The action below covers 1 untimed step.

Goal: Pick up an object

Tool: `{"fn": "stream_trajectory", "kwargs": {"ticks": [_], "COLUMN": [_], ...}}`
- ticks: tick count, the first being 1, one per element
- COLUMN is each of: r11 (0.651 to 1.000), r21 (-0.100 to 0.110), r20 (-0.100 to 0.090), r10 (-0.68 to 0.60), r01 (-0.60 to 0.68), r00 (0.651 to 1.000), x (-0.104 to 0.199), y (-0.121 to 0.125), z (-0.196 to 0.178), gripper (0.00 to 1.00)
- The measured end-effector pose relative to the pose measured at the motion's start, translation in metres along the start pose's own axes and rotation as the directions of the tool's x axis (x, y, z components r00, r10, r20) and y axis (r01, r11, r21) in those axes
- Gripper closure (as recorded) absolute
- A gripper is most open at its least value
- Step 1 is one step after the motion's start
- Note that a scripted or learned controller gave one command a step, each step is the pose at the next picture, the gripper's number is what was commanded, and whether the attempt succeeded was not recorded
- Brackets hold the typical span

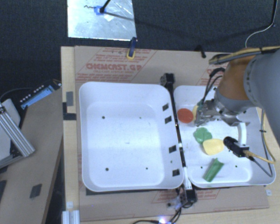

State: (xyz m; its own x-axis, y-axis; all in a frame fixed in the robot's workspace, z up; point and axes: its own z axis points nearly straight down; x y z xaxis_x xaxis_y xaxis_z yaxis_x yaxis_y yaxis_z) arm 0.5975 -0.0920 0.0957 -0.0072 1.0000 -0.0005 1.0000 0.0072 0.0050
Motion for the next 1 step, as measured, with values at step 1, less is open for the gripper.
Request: {"fn": "stream_trajectory", "kwargs": {"ticks": [1], "r11": [1.0], "r21": [-0.017], "r20": [0.0], "r10": [-0.002], "r01": [0.002], "r00": [1.0], "x": [0.0432], "y": [0.0275], "z": [-0.2312], "gripper": [1.0]}}
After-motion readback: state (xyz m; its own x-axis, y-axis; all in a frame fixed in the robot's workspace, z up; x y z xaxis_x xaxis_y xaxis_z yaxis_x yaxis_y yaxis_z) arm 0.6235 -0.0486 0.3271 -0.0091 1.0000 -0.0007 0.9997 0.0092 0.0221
